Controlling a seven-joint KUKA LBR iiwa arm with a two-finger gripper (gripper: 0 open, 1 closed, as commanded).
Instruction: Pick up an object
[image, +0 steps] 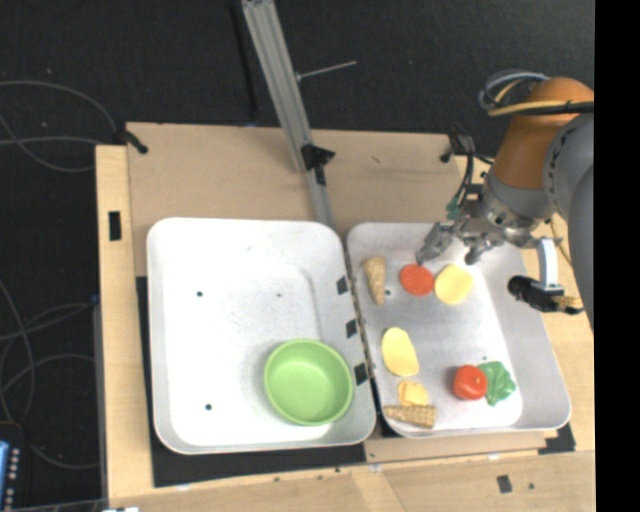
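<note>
Overhead slanted look at a bench bearing two shallow white bins side by side. Left bin (200, 290): a green bowl (308, 380) near its front right corner. Right bin (520, 330): a scatter of small toy foods, namely a beige cone-like piece (375, 278) by the left wall, a red round piece (417, 280) and a yellow round piece (454, 285) just beside each other near the back, a yellow oval (400, 351) in the middle, a small orange-yellow bit (412, 392) above a waffle-patterned wedge (412, 415) at the front, and a red tomato-like piece with green leaf (482, 382) at front right. Gripper (456, 247) reaching in from the right, hanging just above and behind the red and yellow pieces, jaws spread apart, nothing between them. Judged step: approach, with the grasp not yet made. Likely targets: the red or the yellow piece, both directly beneath. Next move calling for a descent centred on one piece alone, fingers straddling it, then closing; a risk of nudging the neighbour, given how close the two lie.
</note>
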